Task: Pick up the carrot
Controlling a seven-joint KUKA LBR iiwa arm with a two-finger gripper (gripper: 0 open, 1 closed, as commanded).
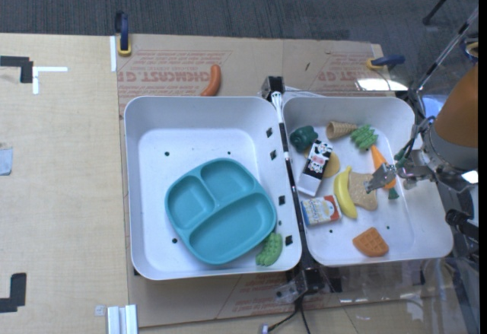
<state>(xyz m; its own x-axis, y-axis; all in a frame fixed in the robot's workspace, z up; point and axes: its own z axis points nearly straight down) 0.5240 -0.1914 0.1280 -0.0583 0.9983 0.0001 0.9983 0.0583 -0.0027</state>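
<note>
Tool (383, 177) hangs low in the right bin (426, 241), right at the carrot (380, 161). Can't tell how wide its grip stands, or whether it has hold of anything.

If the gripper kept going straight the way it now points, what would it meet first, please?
Likely the carrot: the gripper points leftward and down into the right bin, right at it. A bread slice lies just beside; depth is unclear.

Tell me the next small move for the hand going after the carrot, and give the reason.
Probably a short descent straight onto the carrot. The hand sits in the right bin, right at the carrot's lower end, beside the banana and the bread slice. The view is too small to show the carrot between its fingers, so no lift yet.
</note>
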